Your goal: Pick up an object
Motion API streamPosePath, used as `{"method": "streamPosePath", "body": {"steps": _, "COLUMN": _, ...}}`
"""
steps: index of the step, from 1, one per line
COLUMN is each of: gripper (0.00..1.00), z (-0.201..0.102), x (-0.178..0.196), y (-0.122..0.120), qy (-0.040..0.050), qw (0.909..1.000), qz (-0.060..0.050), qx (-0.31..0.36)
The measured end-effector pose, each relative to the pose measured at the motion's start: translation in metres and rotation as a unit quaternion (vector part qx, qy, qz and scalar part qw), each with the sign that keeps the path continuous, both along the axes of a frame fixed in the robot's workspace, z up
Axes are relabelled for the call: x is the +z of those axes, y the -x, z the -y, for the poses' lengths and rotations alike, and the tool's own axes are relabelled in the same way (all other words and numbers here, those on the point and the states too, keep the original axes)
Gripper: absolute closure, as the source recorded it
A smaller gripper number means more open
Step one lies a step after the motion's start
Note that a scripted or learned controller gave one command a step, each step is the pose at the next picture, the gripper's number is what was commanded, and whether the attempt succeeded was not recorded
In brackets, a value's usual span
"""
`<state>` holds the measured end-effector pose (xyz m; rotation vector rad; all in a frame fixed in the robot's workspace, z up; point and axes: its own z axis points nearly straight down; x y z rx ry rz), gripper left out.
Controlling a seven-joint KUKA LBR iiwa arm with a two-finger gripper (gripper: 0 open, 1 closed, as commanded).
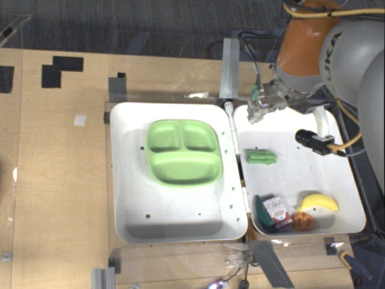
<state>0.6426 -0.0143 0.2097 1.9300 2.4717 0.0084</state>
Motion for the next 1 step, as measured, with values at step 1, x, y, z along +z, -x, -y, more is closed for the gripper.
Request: {"method": "streamPosePath", "body": {"steps": 1, "gripper": 1.0, "z": -0.0432, "x": 0.0735, "y": -0.027, "qy": 0.0001, "qw": 0.9988, "qz": 0.0, "qx": -0.049}}
